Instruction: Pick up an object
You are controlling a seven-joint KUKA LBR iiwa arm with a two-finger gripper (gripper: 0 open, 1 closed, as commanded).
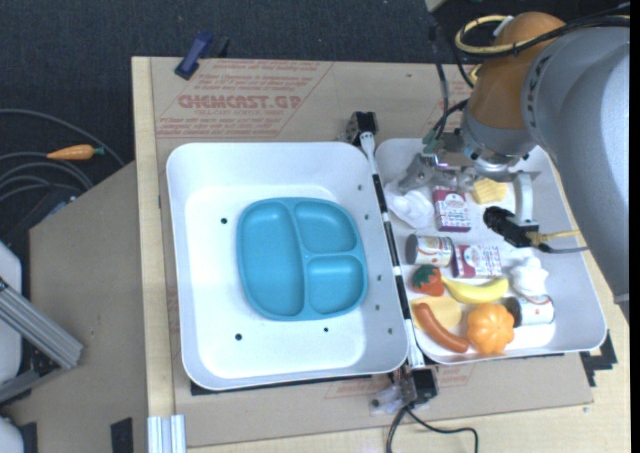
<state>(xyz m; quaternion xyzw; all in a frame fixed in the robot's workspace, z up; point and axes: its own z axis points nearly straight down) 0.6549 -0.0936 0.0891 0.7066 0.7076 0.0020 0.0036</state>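
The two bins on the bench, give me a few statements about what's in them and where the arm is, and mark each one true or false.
1. A blue divided plate lies in the left bin. True.
2. The banana lies in the left bin. False: it is in the right bin, among the other toy food.
3. The arm is above the far end of the right bin. True.
4. The orange pumpkin sits on the blue divided plate. False: it is at the near end of the right bin.
5. A sausage lies beside the orange pumpkin. True.
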